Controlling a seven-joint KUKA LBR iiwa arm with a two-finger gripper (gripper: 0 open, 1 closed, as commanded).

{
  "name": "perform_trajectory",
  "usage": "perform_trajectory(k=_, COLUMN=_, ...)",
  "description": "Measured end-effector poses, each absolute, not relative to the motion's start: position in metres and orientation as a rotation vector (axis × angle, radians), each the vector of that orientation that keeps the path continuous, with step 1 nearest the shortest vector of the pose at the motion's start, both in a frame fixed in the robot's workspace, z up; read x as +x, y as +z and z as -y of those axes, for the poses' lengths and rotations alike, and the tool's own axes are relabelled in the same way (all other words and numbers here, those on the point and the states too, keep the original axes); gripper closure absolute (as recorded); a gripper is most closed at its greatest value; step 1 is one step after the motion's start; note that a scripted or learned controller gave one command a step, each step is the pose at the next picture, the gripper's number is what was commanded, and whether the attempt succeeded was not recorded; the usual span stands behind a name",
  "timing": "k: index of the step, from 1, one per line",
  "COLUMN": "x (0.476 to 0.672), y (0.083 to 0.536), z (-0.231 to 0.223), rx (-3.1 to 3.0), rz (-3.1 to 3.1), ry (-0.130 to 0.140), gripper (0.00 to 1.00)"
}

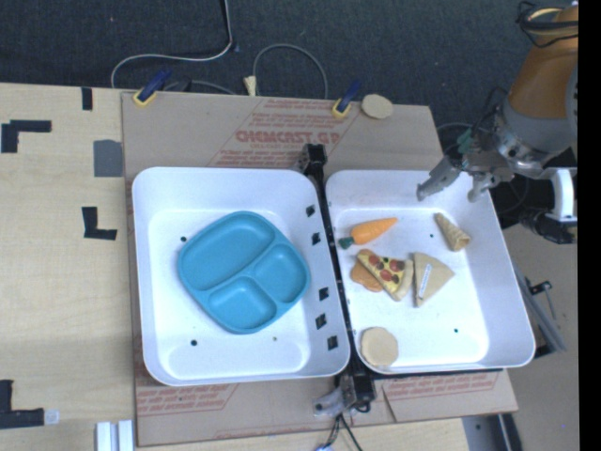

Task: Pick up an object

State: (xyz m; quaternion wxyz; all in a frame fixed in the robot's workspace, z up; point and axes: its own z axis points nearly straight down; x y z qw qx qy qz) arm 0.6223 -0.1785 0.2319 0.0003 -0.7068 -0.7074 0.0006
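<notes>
End effector: we saw the end effector hovering over the upper right corner of the right bin, its two fingers spread apart and nothing between them.
Nearest piece: a small tan wedge lay just below it on the bin floor, apart from the rest; we judged it light and stiff like moulded toy food, its tapered shape best pinched across the narrow sides.
Carrot: the orange carrot lay pointing toward the upper right, near the bin's left wall; we took it for a hard, smooth, light toy that might roll, so a grip across its thicker middle seemed safest.
Pizza cluster: the pizza slice and a pale triangular slice lay touching one another in the middle of the bin; we thought them flat and awkward to lift, and crowded for the fingers.
Round cookie: a tan disc sat near the bin's lower edge, low and flat, hard to catch.
Left bin: the left bin held a blue divided plate, too broad for this grip in our judgement.
Bench: a second tan disc rested outside on the bench.
</notes>
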Motion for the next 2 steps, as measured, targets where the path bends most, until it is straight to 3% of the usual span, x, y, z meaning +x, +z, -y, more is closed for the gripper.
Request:
perform_trajectory(k=1, x=0.656, y=0.079, z=0.100, rx=-2.211, rz=2.230, ry=0.002, gripper=0.00)
perform_trajectory(k=2, x=0.618, y=0.087, z=0.102, rx=-2.225, rz=2.226, ry=-0.003, gripper=0.00)
